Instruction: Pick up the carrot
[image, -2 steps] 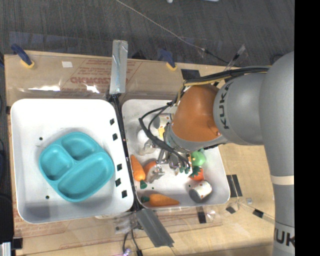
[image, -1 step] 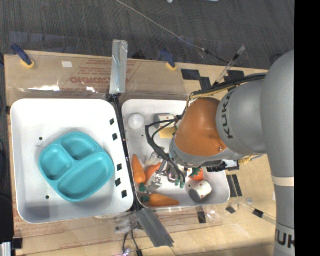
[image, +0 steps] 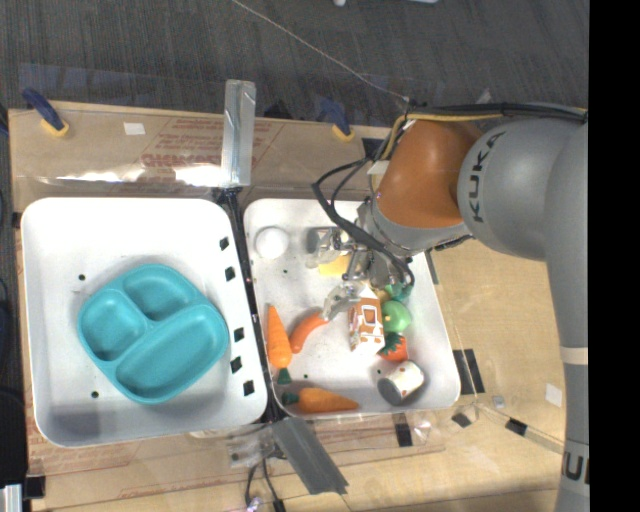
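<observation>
Two carrots lie in the right bin (image: 425, 290). One carrot (image: 277, 338) rests along the bin's left wall, pointing up and down the view. The other carrot (image: 325, 402) lies flat by the near wall, its green end to the left. A smaller orange-red piece (image: 306, 328) sits between them, just left of my gripper (image: 342, 306). The gripper hangs low over the bin's middle, open, with nothing between its fingers. It is to the right of the wall-side carrot and apart from it.
Around the gripper lie a white ball (image: 270, 241), a yellow item (image: 330, 265), an orange-and-white box (image: 368, 326), a green toy (image: 398, 316) and a white cup (image: 402, 380). The left bin (image: 50, 260) holds a teal divided plate (image: 150, 332).
</observation>
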